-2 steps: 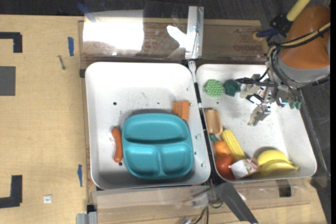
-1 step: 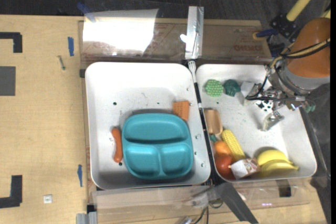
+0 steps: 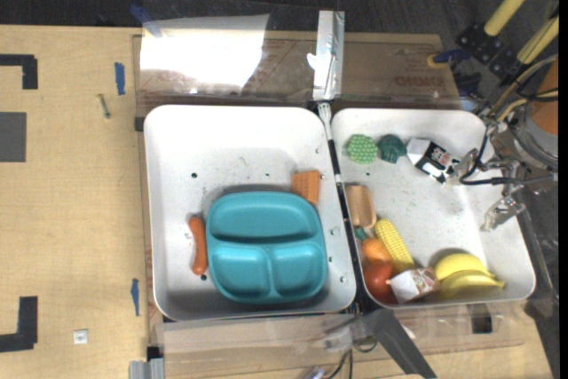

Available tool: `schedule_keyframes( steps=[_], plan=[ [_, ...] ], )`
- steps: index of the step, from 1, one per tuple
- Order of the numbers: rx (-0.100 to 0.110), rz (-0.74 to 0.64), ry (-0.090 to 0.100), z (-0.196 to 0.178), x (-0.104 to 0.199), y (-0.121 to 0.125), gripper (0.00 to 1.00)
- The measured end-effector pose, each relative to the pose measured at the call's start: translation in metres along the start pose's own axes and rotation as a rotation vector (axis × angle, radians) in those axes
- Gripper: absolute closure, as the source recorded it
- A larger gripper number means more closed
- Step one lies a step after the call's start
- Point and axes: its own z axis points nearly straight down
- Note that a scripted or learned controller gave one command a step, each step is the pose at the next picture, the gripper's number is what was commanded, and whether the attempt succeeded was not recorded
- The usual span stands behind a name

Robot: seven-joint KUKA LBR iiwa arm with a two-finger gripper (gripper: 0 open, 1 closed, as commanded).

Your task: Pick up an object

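Claw hangs near curved yellow banana.

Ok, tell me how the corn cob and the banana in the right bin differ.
The corn cob is slim, straight and bumpy, lying at a slant near the bin's left wall; the banana is thicker, curved and smooth, lying toward the near right corner. The corn touches a red fruit at its lower end; the banana lies beside a small white carton. Both are yellow toy foods.

Bright, even overhead light; strong white glare on the clear plastic sheet behind the bins. Shadows are soft, and the picture is slightly grainy.
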Motion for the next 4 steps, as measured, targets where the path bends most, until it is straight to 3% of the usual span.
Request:
schedule_keyframes(
  steps=[1, 2, 3, 4],
  plan=[
    [-0.006, -0.396, 0.001, 0.029, -0.006, -0.003, 0.0],
    [-0.002, -0.32, -0.001, 0.062, -0.006, -0.004, 0.0],
    [0.0, -0.183, -0.004, 0.061, -0.008, 0.051, 0.0],
    [-0.002, -0.345, -0.002, 0.053, 0.008, 0.073, 0.0]
  ],
)
